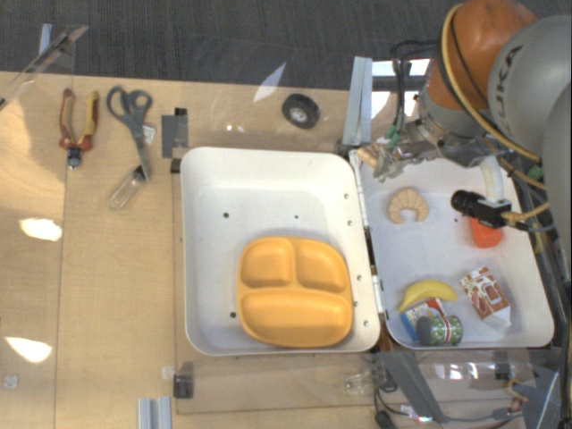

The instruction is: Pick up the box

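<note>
**A:** From the overhead camera view, where does the box [485, 294] lie relative to the gripper [391, 159]?

**B:** The gripper hangs over the far left corner of the right bin [536, 315], close to the wall between the bins. The box sits well apart from it, at the near right of that same bin. So the coming move, as I judge it, runs diagonally across the bin, toward the camera and toward the arm's own side.

**A:** What lies between?

**B:** A croissant [407, 205] just beside the gripper, then an orange object [487, 233] farther right. Near the box are a banana [427, 292] and a green can [439, 330], both to its left and apart from it.

**A:** How does the box look?

**B:** Small, white with red-brown print, like a carton, lying tilted; its long axis runs from upper left to lower right.

**A:** And the gripper's state?

**B:** I cannot tell; it is a tangle of metal and cable there. Nothing is visibly held.

**A:** The left bin [206, 239]?

**B:** It holds a yellow divided tray [294, 290].
</note>
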Motion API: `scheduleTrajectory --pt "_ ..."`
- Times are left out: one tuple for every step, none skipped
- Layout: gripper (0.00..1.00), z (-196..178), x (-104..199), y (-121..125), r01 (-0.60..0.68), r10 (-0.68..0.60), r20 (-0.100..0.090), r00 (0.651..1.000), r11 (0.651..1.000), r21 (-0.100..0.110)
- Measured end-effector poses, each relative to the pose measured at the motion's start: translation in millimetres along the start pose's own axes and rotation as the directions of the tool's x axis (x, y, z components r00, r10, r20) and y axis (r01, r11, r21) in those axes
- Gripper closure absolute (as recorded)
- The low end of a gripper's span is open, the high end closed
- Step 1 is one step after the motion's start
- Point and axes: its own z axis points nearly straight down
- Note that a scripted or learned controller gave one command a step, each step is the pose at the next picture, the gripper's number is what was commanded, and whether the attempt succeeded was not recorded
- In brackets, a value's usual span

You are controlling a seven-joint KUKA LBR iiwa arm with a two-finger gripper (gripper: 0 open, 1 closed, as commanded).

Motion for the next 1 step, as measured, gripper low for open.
scheduleTrajectory --pt "1.0 -11.1 0.9 2.0 0.007 -0.007 0.002 1.0 1.0 -0.005"
